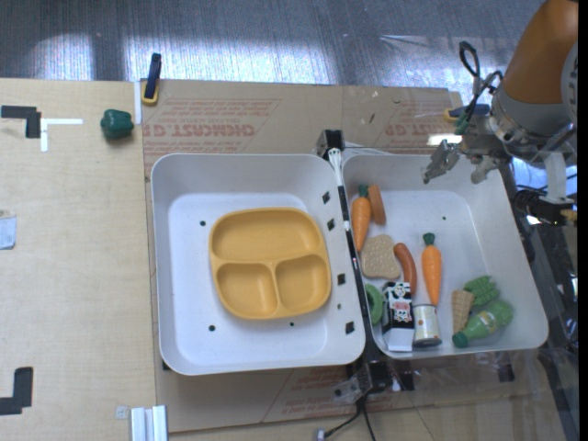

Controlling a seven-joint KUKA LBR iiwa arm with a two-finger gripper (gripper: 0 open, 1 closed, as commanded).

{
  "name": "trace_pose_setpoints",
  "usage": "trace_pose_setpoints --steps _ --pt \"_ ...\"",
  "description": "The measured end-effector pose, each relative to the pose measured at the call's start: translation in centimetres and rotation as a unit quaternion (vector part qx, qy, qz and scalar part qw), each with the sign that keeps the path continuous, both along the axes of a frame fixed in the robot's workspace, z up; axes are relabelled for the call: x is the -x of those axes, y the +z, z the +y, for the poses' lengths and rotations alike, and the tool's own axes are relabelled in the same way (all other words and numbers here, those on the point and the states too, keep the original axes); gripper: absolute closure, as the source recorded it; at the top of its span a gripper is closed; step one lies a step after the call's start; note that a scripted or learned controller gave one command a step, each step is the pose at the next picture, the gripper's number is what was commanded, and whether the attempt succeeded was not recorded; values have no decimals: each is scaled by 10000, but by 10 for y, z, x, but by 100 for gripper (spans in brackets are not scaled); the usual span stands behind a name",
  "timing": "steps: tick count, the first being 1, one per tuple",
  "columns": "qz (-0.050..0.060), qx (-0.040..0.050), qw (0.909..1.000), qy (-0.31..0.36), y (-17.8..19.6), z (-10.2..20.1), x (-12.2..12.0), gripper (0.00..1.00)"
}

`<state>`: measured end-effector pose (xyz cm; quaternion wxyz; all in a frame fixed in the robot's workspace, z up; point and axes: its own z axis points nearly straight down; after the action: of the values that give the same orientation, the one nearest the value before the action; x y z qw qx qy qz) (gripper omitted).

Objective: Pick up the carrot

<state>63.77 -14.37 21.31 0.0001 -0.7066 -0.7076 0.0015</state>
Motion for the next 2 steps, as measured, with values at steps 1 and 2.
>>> trace_pose_setpoints --steps 1,2 --pt "-26 -3 9872 1597 -119 22 37 0" --pt "-15 -7 9742 2258 -121 -9 110 0"
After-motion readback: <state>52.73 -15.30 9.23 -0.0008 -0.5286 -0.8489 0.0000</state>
